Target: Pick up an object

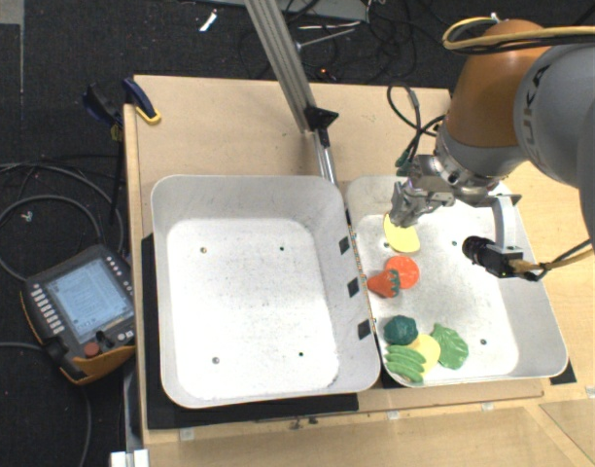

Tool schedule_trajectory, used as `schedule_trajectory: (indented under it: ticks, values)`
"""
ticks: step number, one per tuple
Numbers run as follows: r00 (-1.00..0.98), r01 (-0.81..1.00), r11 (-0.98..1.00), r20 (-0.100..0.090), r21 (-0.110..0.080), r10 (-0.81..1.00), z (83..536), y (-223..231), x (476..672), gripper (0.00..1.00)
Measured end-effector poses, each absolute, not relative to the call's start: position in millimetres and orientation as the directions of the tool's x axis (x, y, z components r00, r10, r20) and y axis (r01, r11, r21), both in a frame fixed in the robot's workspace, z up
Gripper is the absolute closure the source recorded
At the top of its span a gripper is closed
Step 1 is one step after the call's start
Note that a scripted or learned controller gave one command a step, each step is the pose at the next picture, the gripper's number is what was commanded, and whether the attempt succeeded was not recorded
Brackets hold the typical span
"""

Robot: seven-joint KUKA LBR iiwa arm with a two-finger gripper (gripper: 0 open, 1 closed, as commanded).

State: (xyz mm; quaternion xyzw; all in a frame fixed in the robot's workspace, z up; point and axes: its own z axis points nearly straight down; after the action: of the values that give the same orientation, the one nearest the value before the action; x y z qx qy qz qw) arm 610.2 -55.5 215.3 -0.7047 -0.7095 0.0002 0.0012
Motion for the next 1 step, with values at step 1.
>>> schedule_trajectory:
  ticks: [1]
  values:
    - [-0.009, 1.0, 0.009, 0.003, -0.001, 1.0, 228.2, 0.6, 593.2, 1.0]
